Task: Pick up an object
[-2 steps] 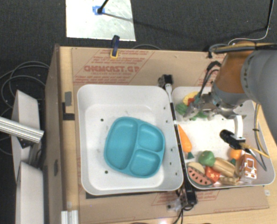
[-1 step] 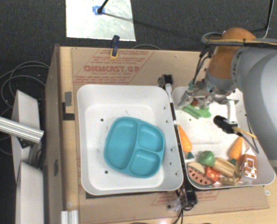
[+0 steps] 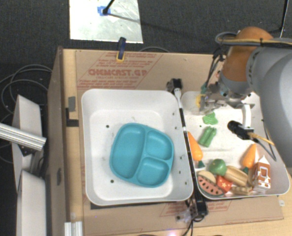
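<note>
Cardboard lined the bench (image 3: 151,65), and its red print read "CHEMCAST GP" across the far side, with smaller lines beneath too fine to make out. On it the two white bins sat side by side. The left bin (image 3: 99,107) carried a blue divided plate (image 3: 142,154), lying flat near the middle. Over in the right bin (image 3: 278,183), the grey arm reached in from the right and the gripper (image 3: 212,102) hung low over the far end, though whether it was wide or closed could not be told, and nothing was seen in its hold. Just beneath it lay a small green piece (image 3: 210,118), and a longer green toy (image 3: 207,136) lay a little nearer. An orange carrot (image 3: 195,146) rested against the divide between the bins. At the near end the toy food crowded together: a green round fruit (image 3: 217,166), a watermelon slice (image 3: 207,182), a tan roll (image 3: 237,175) and a white-and-orange carton (image 3: 261,175) whose printing was unreadable.
</note>
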You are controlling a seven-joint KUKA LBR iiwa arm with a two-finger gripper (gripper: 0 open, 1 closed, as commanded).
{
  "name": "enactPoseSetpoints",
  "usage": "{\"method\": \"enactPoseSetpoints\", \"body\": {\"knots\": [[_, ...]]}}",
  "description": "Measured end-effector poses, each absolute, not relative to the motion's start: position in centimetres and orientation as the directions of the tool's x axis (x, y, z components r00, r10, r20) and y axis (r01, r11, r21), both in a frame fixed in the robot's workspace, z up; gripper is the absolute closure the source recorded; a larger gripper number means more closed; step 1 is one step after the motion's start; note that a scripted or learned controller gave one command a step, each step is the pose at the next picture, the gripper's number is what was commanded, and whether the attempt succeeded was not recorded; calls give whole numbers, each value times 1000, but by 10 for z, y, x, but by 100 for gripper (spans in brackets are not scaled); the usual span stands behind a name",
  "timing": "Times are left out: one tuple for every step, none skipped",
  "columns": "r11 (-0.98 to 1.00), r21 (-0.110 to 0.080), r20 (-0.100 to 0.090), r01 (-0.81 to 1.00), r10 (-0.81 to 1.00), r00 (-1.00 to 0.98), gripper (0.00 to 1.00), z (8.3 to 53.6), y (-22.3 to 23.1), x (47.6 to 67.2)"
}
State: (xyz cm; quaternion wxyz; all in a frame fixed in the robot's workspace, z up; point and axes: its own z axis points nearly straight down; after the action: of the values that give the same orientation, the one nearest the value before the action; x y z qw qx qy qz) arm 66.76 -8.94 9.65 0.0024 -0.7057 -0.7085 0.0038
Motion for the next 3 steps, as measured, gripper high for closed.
{"method": "enactPoseSetpoints", "body": {"knots": [[6, -6, -3, 1000, 1000, -6, 0, 97, -89, 668], [-3, -3, -1, 1000, 1000, 3, 0, 83, -125, 622], [0, -1, 0, 1000, 1000, 0, 0, 84, -112, 603]]}}
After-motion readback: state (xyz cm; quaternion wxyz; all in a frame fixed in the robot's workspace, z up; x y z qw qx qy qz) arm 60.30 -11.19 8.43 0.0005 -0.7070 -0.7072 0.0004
